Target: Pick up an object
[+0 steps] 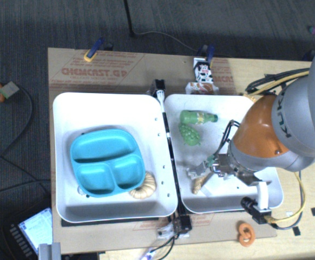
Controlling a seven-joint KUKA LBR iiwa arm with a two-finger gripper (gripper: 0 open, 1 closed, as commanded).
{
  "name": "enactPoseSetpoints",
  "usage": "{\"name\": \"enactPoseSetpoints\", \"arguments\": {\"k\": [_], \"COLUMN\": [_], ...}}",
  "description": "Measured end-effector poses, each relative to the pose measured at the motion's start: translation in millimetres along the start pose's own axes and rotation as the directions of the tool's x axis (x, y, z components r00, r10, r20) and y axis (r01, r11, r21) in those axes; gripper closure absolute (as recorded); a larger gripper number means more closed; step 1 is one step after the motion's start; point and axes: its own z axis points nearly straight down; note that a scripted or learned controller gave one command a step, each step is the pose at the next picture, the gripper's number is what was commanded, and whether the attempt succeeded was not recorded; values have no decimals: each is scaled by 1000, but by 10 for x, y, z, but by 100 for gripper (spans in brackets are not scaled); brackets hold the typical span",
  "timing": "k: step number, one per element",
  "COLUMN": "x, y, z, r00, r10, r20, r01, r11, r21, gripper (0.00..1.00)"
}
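Note:
My gripper [201,168] is low in the right bin [266,196], reaching in from the right under the orange band of the arm. Its fingers [192,171] stand open, with nothing seen between them. A small tan object [199,184] lies on the bin floor just in front of and below the fingertips, close to them or touching. Further back in the same bin lie a green bottle [198,117] and a green knobbly object [191,135], both apart from the gripper.
The left bin [60,145] holds a blue divided plate [106,162] and a tan ring-shaped object [145,187] at its front right corner. The wall between the bins [170,150] runs just left of the gripper. An orange ring [245,233] lies on the bench in front of the right bin.

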Motion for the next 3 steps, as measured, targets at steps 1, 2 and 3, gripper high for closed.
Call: {"name": "enactPoseSetpoints", "arguments": {"k": [1, 2, 3], "x": [-8, -9, -8], "y": [381, 377, 377], "z": [-101, -193, -191], "r00": [1000, 1000, 1000], "r10": [-2, -1, -1], "r20": [-2, -2, -2], "r01": [2, 1, 1], "r11": [1000, 1000, 1000], "r21": [9, 11, 11], "gripper": [0, 100, 0]}}
